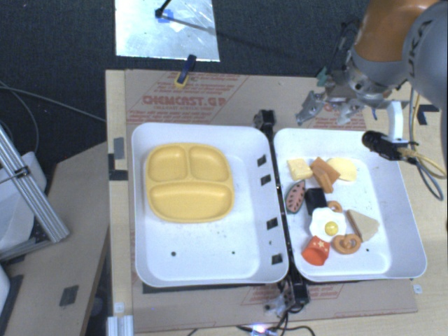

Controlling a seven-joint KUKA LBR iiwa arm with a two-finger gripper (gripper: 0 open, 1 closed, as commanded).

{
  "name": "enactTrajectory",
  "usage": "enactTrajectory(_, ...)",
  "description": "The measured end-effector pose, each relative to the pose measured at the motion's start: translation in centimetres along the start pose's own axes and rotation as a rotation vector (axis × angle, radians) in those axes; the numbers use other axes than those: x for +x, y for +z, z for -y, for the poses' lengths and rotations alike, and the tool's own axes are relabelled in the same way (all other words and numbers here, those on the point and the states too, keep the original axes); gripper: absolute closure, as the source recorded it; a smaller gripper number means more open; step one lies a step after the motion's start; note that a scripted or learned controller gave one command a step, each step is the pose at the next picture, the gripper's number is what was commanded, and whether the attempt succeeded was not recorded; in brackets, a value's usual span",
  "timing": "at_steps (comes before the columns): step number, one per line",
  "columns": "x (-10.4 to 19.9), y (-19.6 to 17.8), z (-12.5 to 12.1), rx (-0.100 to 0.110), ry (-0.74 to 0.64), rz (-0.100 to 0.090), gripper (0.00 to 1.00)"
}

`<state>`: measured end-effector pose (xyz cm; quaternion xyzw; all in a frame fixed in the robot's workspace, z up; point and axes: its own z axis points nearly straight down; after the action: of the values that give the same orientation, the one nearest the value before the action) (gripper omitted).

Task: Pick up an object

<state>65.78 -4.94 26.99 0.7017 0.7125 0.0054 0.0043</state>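
Observation:
My gripper [327, 113] hangs over the far rim of the right bin [402, 208], with its fingers spread open and nothing between them. Toy food lies in that bin, nearer the camera than the gripper: a pale yellow cheese piece [299, 168], an orange-brown piece [323, 172], a yellow slice [344, 169], a reddish sausage [295, 197], a small black block [315, 199], a fried egg [327, 224], a tan wedge [364, 225], a brown pretzel [346, 243] and a red piece [316, 250].
The left bin [210, 257] holds a yellow divided plate [189, 182]. A black hinge strip [278, 201] runs between the bins. A metal sheet [166, 18] lies on the dark floor behind the bench.

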Motion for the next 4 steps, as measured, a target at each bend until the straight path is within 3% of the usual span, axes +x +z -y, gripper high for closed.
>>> enactTrajectory(1,6.4,2.7,11.2,0.022,0.005,-0.003,0.0)
enactTrajectory(2,6.0,1.4,10.7,0.01,0.011,0.001,1.0)
enactTrajectory(3,16.3,4.8,12.7,0.016,0.003,-0.002,1.0)
enactTrajectory(4,24.2,-9.5,13.1,-0.001,0.001,-0.007,1.0)
